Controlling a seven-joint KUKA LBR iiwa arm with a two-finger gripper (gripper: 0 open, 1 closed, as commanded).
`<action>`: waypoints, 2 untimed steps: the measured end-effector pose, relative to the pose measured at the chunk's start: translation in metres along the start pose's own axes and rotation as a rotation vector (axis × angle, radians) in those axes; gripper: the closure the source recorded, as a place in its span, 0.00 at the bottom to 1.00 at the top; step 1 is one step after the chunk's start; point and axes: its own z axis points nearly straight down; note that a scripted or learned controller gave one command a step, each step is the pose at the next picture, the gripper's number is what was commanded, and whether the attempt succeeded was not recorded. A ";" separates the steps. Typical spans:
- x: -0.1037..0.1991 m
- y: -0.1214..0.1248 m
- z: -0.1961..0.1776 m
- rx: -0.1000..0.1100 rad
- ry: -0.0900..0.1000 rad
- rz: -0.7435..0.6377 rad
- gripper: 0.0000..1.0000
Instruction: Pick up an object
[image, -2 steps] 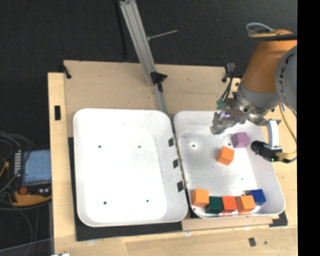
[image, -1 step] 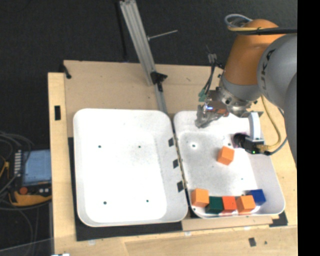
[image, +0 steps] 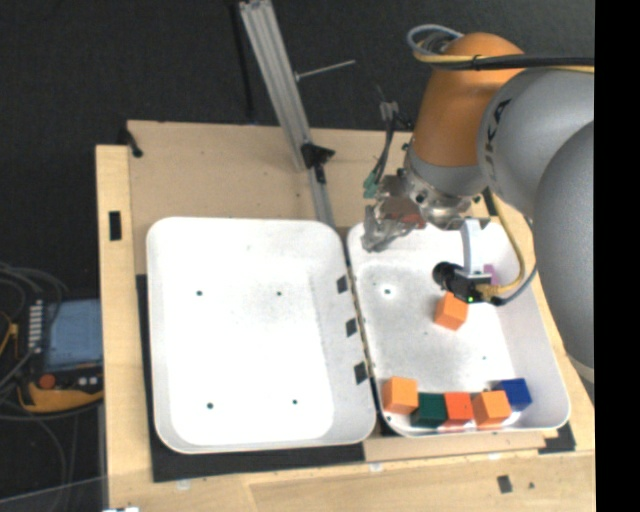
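Camera view: grey arm (image: 540, 150) with orange band enters from the right and hangs over the far end of the right bin (image: 530, 330). Claw (image: 385, 232) sits low at that bin's far left corner, close to the wall shared with the left bin (image: 250, 330); whether it is released or clenched cannot be told from this angle, and nothing is seen between its tips.

One orange block (image: 451, 311) lies alone, tilted, mid-bin, well apart from the claw, just below a small black fitting with a green light (image: 458, 282). Cable loops off the wrist beside it.

Along the near wall of the right bin, a row: orange cube (image: 401, 393), dark green cube (image: 431, 409), two more orange cubes (image: 475, 407), blue cube (image: 514, 392), packed touching or nearly so.

Metal strut (image: 290, 110) slants down from the top to the seam between bins, just left of the claw. Tabletop (image: 200, 170) is light wood; a blue and orange handset (image: 65, 345) lies off its left edge.
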 end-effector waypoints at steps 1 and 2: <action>0.054 0.023 0.004 0.000 -0.001 -0.001 1.00; 0.102 0.030 0.013 0.001 -0.001 0.000 1.00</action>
